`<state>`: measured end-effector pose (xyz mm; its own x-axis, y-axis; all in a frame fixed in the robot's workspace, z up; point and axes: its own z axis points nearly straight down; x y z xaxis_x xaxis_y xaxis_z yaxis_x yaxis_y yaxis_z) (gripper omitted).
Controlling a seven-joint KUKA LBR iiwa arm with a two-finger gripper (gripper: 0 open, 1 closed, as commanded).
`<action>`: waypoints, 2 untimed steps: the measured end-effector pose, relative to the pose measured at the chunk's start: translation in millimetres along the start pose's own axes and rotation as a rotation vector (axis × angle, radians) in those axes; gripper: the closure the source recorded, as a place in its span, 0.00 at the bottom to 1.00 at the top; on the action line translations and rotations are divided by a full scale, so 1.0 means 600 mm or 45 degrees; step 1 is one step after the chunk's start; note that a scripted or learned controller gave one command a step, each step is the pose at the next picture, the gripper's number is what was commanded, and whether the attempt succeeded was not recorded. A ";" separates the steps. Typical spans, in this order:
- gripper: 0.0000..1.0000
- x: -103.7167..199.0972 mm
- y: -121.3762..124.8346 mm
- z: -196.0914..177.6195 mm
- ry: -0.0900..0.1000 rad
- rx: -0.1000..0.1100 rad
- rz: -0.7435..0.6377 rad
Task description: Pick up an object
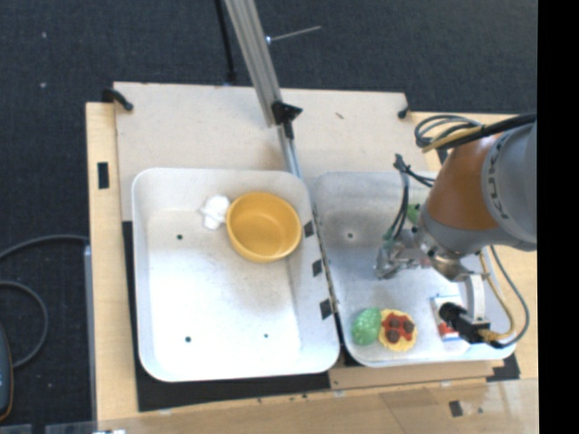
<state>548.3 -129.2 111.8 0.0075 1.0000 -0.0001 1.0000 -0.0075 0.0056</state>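
reaching in from the right over the right bin, with the grey arm and its orange band covering much of that bin's far right part. hanging low over the middle of the right bin, the gripper, with cables trailing above and beside it; cannot tell how it is set, since it is too small and dark to read. nothing seen held in it. lying at the near edge of the right bin, a green lump, and touching it on its right a yellow piece with red spots, both a little below the gripper and apart from it. sitting further right near the bin's near corner, a small red and white thing, partly hidden by a black part of the arm. resting in the far part of the left bin, a yellow bowl, upright, with a small white crumpled thing touching its left side. rising from behind the bins, a slanted metal pole.
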 end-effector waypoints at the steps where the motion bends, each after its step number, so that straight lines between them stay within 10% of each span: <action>1: 1.00 -0.004 0.003 -0.101 -0.001 0.004 -0.012; 2: 1.00 0.005 0.001 -0.179 -0.001 -0.002 -0.014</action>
<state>548.6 -126.0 219.0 -0.0036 1.0000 -0.0009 1.0000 0.0036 0.0073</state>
